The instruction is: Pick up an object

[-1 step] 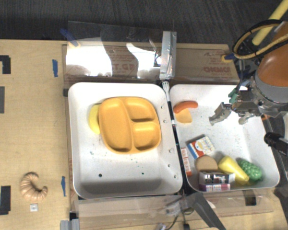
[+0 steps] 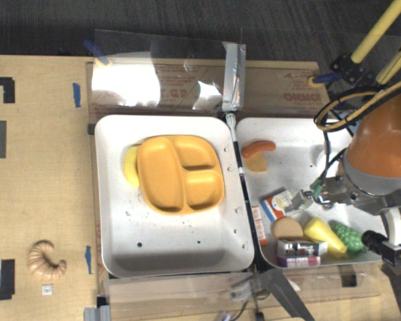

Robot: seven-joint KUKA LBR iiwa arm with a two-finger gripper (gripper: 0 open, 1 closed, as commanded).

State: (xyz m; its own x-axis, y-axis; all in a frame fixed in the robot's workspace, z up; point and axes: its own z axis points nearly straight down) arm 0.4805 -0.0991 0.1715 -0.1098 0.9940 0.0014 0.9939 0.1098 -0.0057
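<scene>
The right bin (image 2: 291, 134) holds several small items. An orange-red sausage-like piece (image 2: 258, 148) lies at its far left. Along the near side lie a red, white and blue carton (image 2: 275, 206), a brown bun (image 2: 288, 228), a yellow piece (image 2: 323, 234), a green bumpy piece (image 2: 348, 237) and a dark-labelled pack (image 2: 301, 249). My gripper (image 2: 324, 192) hangs under the orange wrist band (image 2: 385, 142) over the bin's right half, just right of the carton and above the yellow piece. I see nothing held in it.
An upturned orange divided tray (image 2: 180, 172) sits in the left bin (image 2: 113, 239), covering most of a yellow item (image 2: 129, 164). A tan croissant-like toy (image 2: 45, 259) lies on the cardboard at far left. Yellow poles and cables (image 2: 361, 45) stand at the back right.
</scene>
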